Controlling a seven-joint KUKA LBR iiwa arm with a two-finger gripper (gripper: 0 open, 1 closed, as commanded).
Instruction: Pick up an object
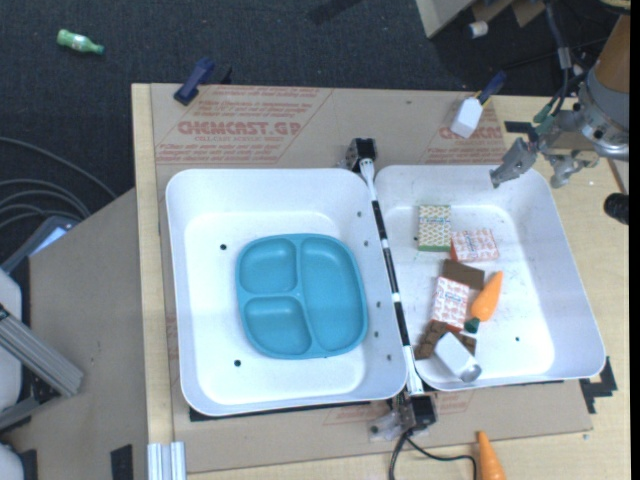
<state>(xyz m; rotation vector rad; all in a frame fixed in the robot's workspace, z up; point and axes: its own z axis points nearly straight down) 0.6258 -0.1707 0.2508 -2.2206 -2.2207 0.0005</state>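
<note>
Claw (537, 161) is hovering, prongs spread and empty, over the right bin's (560, 218) far rim. The packets (455, 268) and carrot (486, 295) are lying bunched together mid-bin; descending here, it's risking rim contact or a missed grab.

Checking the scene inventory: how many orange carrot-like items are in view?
2. One carrot lies in the right bin, on the packets; another orange piece sits on the bench at the bottom edge. Others may be hidden under the pile.

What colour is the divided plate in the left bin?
Light blue, a plain teal-like shade with no pattern. The divided plate shows clearly in the camera view.
</note>
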